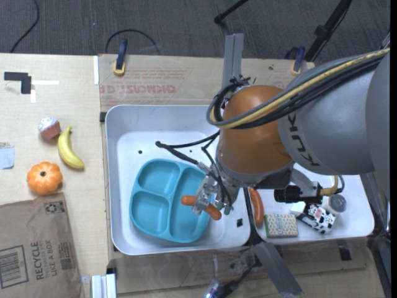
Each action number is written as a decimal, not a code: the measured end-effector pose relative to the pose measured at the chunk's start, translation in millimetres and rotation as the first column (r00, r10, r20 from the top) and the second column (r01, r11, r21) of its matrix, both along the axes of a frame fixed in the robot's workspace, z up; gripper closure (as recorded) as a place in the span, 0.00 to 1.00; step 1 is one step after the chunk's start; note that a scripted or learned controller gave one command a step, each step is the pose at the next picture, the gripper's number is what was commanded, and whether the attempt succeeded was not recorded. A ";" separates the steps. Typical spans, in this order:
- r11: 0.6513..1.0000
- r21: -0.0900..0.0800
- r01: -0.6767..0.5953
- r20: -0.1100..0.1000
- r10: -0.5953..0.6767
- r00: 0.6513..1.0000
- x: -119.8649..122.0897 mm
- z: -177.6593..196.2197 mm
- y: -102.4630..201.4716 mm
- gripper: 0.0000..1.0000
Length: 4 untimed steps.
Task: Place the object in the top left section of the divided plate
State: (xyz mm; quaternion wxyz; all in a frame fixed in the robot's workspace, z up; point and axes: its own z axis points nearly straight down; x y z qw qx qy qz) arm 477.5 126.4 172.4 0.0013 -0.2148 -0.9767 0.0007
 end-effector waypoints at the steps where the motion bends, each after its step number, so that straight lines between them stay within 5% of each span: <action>1: 0.983 0.001 -0.184 0.005 0.184 0.983 1.4 63.2 -68.0 1.00; 2: 0.955 0.001 -0.297 0.004 0.297 0.955 0.8 65.5 25.7 1.00; 3: 0.912 0.000 -0.411 0.005 0.411 0.912 57.9 80.3 1.8 1.00; 4: 0.859 0.001 -0.512 0.002 0.512 0.859 0.6 61.6 24.9 1.00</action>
